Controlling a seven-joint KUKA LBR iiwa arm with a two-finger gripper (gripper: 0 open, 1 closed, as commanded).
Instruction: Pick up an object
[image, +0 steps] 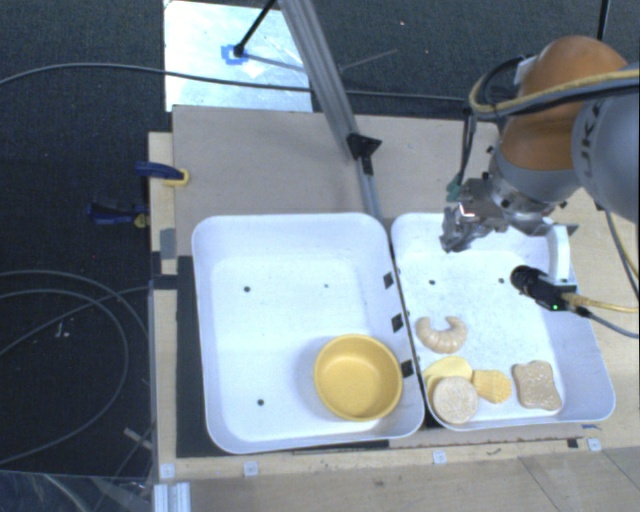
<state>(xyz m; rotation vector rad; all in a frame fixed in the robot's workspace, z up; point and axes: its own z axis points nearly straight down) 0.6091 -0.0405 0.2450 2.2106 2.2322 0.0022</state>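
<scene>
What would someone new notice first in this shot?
Probably the yellow bowl, bright against the left bin near its front right corner. Next, the arm's orange band at upper right, with the gripper over the right bin's back edge, and toy foods along that bin's front.

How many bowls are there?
1. The yellow bowl sits in the left bin, near its front right corner. Nothing seems to hide another.
</scene>
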